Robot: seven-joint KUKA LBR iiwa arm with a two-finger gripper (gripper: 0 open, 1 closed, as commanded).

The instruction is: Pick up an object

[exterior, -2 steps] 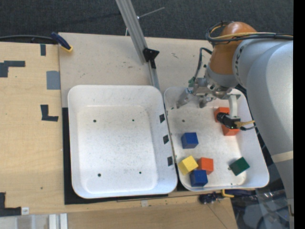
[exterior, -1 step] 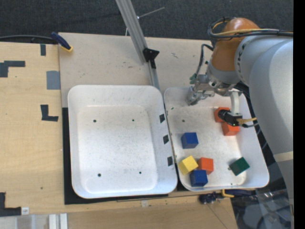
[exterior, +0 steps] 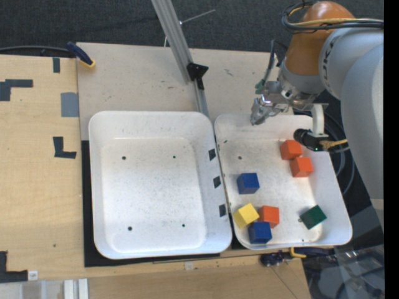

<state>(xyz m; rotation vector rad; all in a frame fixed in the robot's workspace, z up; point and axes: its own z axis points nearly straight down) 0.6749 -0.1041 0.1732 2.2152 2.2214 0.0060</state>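
While the gripper (exterior: pixel 259 118) hovers at the right bin's (exterior: pixel 340 229) far rim, its grasp indeterminate, every block (exterior: pixel 248 182) lies unpicked.

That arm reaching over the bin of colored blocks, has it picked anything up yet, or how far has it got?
Nothing looks picked up yet. The end effector hovers over the far rim of the right bin, with no block seen in it. All seven blocks lie on the bin floor, such as the blue block and green block. Choosing, grasping and lifting one remain.
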